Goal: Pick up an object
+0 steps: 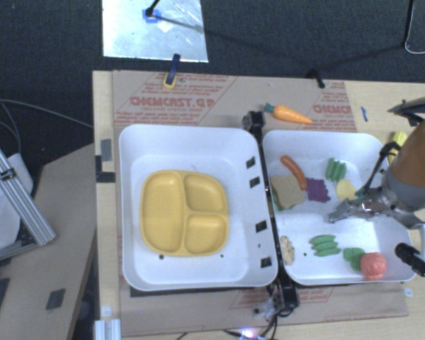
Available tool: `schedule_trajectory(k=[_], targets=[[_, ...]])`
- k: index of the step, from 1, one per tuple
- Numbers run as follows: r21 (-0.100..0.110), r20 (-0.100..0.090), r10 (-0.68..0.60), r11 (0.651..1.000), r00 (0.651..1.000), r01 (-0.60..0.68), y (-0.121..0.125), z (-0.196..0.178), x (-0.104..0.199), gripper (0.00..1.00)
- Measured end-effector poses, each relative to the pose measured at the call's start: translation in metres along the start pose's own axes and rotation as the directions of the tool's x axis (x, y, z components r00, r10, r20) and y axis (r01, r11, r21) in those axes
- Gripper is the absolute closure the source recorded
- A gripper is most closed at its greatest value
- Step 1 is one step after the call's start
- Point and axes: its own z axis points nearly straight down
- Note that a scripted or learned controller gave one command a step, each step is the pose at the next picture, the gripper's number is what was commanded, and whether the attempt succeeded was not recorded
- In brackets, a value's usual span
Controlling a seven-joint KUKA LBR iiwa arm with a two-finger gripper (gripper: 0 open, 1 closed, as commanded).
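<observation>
So the gripper [338,214] is down in the right bin [308,146], pointing left toward the middle of it, and honestly I can't tell how its tips are set, it's just a grey blur there. The arm [414,168] comes in from the right edge, bent low over the bin's right wall, orange band showing. Just past the tip sit a yellow piece [346,188], a purple grape bunch [316,188] and a green bit [335,168]. Further left are a toast slice [288,190] and a sausage [293,169]. Below are green pea pods [324,244] and a red tomato [373,265]. The left bin [138,144] has a yellow divided plate [184,212]. A carrot [288,114] lies on the bench behind the bins.
</observation>
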Motion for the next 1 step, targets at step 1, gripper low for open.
schedule_trajectory(k=[1], targets=[[-0.004,0.002,-0.004,1.0,1.0,0.004,0.0247,-0.0066,-0.0006,0.0]])
